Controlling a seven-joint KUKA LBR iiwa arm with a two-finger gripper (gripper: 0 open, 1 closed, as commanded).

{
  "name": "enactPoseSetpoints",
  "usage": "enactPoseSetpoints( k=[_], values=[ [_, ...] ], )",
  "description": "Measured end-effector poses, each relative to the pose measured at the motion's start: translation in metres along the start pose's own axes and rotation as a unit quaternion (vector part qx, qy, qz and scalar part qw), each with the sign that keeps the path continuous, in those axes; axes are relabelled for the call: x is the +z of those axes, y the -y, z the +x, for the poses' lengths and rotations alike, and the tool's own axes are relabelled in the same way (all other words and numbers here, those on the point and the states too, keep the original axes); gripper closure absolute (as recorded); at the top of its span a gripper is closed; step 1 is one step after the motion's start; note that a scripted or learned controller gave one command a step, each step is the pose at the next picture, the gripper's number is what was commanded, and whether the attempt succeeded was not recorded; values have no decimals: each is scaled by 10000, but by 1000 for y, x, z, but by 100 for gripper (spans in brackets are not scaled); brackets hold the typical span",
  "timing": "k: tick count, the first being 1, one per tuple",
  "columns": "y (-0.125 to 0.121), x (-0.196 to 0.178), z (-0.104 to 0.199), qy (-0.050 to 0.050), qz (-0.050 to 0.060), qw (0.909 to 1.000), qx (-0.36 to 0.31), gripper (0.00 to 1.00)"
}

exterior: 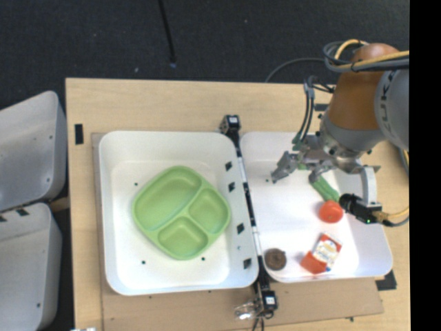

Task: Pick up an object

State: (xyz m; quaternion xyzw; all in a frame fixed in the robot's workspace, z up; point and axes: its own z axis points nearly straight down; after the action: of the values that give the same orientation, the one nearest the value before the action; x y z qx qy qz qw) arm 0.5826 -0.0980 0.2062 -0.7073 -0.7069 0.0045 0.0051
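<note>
My two-finger gripper (298, 165) hangs over the right white shallow bin (275, 209), in its upper part. Its grey fingers (284, 167) stand spread apart, and I see nothing between them, so I hold no object. My grey arm with the orange band (358, 95) comes in from the right side, above the bin.

Just to the right of my gripper and a little lower lies a green stick-shaped object with an orange round end (325, 197); its upper part is hidden under my wrist, so I cannot tell if it touches me. Further below, near the lower edge of the bin, lies a small red and white packet (322, 254). To the left of this packet, well below my gripper, sits a small dark brown round object (275, 258), near the bin's lower left corner.

Well to the left of my gripper is the left white shallow bin (117, 267). Inside it rests a light green plastic plate with three compartments (180, 212), lying flat.
</note>
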Motion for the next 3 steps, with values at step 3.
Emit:
enactPoseSetpoints(
  k=[3],
  values=[
    [-3, 98, -5, 10, -44, 10000, 9, 0]
  ],
)
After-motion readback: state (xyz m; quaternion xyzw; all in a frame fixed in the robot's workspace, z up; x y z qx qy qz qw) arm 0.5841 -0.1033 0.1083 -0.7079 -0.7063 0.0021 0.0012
